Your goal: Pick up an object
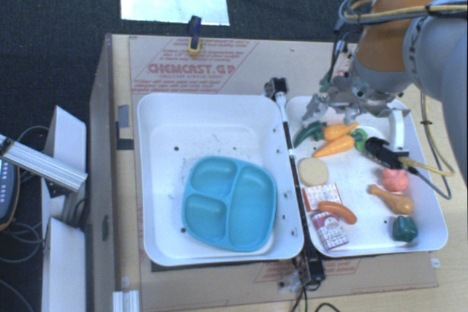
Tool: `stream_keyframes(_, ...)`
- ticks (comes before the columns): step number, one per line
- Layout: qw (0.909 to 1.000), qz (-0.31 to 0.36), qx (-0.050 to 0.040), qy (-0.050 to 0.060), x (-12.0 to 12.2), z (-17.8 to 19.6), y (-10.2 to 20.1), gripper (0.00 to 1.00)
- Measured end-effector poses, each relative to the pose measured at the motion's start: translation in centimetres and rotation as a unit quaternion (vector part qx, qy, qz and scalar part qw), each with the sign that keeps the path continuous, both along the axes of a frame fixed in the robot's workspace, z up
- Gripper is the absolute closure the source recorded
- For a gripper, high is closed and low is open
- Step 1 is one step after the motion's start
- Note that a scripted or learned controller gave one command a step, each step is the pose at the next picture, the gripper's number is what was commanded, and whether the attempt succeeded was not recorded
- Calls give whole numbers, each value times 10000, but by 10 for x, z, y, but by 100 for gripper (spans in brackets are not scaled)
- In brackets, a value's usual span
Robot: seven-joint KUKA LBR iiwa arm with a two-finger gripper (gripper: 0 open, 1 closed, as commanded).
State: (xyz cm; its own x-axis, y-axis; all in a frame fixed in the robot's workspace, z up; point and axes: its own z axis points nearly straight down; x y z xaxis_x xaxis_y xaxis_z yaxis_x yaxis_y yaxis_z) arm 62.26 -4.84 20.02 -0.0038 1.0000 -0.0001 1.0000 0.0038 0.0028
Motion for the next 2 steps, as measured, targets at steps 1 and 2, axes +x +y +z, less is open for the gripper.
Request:
stream_keyframes(1,10000,-6,-11,-35,42,-95,-39,0)
stream_keyframes(2,10000,-13,-6,-4,47,-115,-58,0)
